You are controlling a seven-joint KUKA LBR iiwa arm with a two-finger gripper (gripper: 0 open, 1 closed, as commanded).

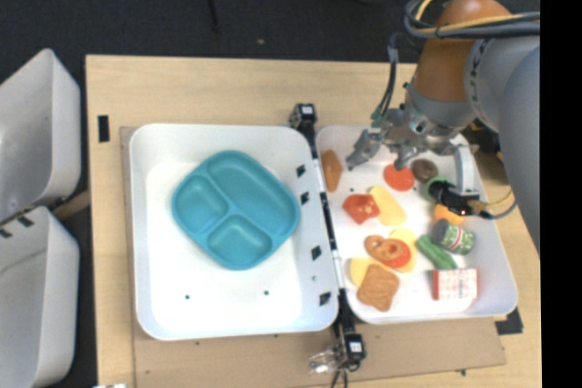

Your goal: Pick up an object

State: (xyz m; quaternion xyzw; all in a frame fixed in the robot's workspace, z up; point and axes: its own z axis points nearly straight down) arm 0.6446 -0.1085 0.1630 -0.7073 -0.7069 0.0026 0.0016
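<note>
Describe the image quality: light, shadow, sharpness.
Camera view: even, soft light; the white bins look bright without harsh glare; the blue divided plate casts hardly any shadow; the small toy foods are slightly soft; the floor above the bench is dark.

Below the jaws the right bin [506, 291] is crowded: a tomato slice [398, 177] and brown piece [424, 168] lie just under them, with a yellow wedge [390, 206] and red piece [360, 208] beyond. Left of the jaws only a bread slice [332, 170] stands before the dividing rim. The left bin [159, 286] has bare floor around a blue tray [235, 209].
</note>
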